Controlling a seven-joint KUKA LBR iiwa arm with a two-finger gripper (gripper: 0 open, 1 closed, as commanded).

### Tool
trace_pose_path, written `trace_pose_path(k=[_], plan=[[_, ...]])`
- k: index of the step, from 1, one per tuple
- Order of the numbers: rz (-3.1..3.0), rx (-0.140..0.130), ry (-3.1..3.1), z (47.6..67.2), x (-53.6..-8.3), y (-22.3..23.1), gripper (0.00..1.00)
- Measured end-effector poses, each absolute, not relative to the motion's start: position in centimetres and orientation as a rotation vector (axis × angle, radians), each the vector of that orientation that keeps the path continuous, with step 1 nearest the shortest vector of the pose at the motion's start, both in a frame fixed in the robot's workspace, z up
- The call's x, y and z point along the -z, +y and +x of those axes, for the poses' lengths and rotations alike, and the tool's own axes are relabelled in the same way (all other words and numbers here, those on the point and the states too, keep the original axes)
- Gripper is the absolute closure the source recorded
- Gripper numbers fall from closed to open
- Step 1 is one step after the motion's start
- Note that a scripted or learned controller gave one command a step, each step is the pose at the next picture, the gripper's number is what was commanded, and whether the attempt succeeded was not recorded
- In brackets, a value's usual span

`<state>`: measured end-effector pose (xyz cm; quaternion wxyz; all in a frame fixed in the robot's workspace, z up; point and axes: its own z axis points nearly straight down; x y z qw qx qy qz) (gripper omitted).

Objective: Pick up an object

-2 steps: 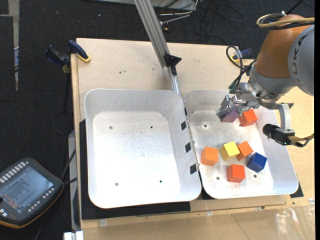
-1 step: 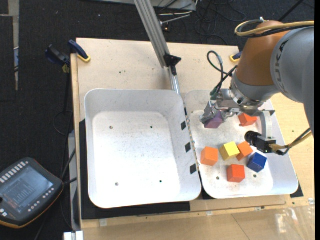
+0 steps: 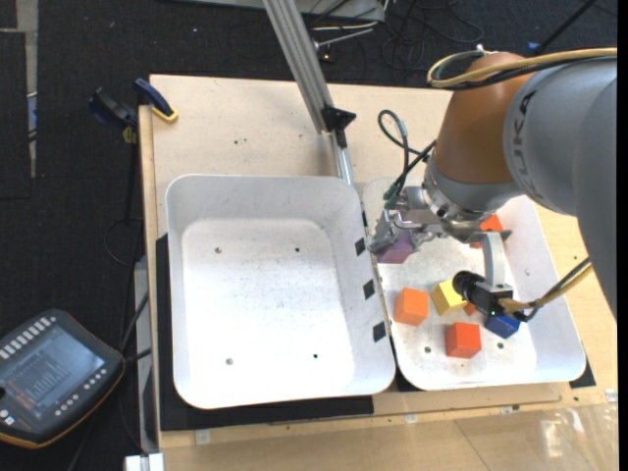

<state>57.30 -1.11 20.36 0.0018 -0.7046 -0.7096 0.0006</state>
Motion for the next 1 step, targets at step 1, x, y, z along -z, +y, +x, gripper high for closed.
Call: trace_pose_path(k=[1], plan=[[-2.210,0.000,-2.228,54.66,-21.91,3.28,1.00]])
